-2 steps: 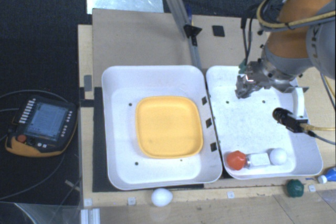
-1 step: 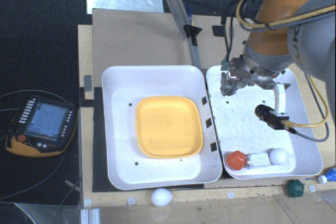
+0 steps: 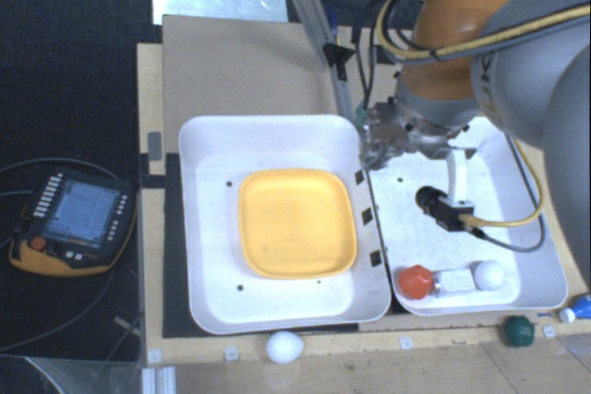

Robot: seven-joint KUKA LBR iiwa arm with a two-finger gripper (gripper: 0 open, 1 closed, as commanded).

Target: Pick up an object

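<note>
**Q:** What lies nearest, along the lower edge of the frame?
**A:** A white egg-shaped ball (image 3: 284,347) rests on the bench (image 3: 443,355) just below the left bin (image 3: 208,198). A dark green ball (image 3: 518,330) sits at lower right, outside the right bin (image 3: 397,235).

**Q:** Where are the objects available for picking?
**A:** Three lie in a row along the lower wall of the right bin. From left to right they are an orange ball (image 3: 416,281), a small white block (image 3: 452,280) and a white ball (image 3: 488,274). The block appears to touch both balls. A square yellow plate (image 3: 297,222) lies flat in the middle of the left bin.

**Q:** And the gripper?
**A:** The gripper (image 3: 377,148) stands over the upper left corner of the right bin, close to the wall shared by the two bins. It is well apart from the row of three objects. Whether it is open or closed cannot be told from this view, and nothing is seen in its grasp.

**Q:** What appears farther up?
**A:** The grey arm (image 3: 536,60), with its orange band (image 3: 457,23), enters from the upper right. A brown board (image 3: 240,69) lies beyond the left bin. A teach pendant (image 3: 69,219) rests on the dark floor at middle left.
</note>
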